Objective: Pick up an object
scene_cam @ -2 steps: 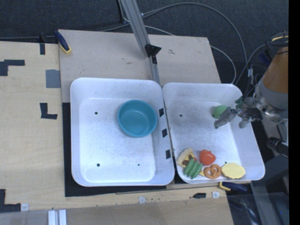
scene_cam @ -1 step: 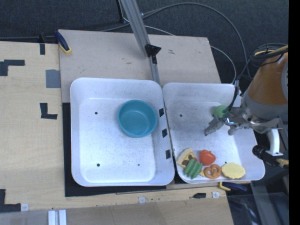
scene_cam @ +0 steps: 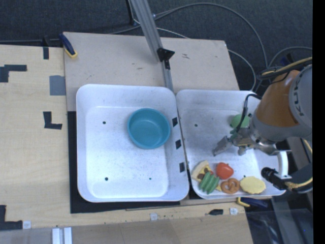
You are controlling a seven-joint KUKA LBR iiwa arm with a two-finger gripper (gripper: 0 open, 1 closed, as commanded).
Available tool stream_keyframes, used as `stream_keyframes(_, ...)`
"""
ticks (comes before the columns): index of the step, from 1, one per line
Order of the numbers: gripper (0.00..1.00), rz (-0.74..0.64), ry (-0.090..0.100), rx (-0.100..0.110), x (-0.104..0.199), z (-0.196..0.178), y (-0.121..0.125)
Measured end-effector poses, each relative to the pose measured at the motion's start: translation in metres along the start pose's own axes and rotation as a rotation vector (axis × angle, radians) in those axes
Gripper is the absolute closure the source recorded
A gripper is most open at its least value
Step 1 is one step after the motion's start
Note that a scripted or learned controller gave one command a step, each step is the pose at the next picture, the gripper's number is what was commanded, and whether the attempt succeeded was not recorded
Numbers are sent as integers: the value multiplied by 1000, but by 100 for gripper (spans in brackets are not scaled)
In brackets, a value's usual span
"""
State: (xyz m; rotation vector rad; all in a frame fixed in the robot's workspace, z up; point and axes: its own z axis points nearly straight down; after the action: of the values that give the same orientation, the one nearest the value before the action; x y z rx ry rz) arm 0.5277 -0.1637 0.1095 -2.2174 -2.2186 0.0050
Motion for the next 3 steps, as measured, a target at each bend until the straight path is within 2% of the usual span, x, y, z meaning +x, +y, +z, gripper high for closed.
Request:
stream_keyframes(1, 100, 0, -1, -4, 0, -13, 1)
stream_keyframes(2, 100, 0, -2, -8, 0, -55, 5)
stream_keyframes(3, 100, -1, -2, -10, 5, -116, 3)
